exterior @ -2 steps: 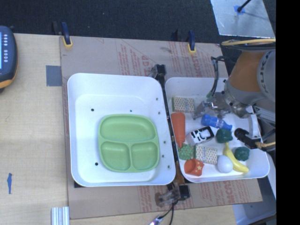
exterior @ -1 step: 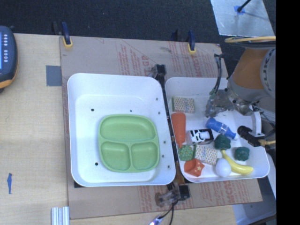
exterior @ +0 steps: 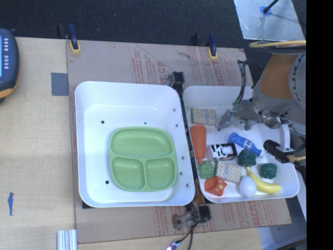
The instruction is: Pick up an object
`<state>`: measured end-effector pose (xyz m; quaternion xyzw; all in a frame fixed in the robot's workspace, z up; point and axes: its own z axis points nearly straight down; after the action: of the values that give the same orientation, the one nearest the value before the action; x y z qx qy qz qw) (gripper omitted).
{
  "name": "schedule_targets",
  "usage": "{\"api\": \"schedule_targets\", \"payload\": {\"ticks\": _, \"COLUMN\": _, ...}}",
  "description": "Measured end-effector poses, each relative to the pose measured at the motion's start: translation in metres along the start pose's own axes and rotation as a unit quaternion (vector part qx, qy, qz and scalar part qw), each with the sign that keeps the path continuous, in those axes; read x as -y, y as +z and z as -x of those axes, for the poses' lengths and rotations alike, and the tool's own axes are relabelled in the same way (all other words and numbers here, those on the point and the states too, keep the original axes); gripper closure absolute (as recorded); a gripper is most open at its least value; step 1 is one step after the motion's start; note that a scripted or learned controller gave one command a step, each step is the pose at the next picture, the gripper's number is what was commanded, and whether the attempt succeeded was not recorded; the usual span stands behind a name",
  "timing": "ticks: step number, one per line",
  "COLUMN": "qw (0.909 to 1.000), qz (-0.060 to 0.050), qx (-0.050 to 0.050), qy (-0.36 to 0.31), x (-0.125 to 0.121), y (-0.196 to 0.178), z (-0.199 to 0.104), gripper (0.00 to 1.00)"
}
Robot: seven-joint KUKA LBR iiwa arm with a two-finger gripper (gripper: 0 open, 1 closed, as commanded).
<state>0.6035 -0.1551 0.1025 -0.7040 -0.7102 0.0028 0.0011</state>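
Spanning a wooden bench point(exterior: 31, 139), cardboard point(exterior: 130, 61) bears two bins; the hand's point(exterior: 237, 117) grip is unclear.

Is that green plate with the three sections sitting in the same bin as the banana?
No. The green three-section plastic plate lies in the left white bin, while the yellow toy banana lies in the right white bin.

place: robot lab | cues: 2 clamped bins point(exterior: 83, 139), cardboard-covered bench point(exterior: 130, 61)
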Motion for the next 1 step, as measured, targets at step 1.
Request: {"api": "schedule_targets", "payload": {"ticks": 1, "qw": 1.0000, "qz": -0.002, "qx": -0.001, "qy": 0.003, "x": 0.0426, "y": 0.0119, "z": 0.0185, "gripper": 0.00}}
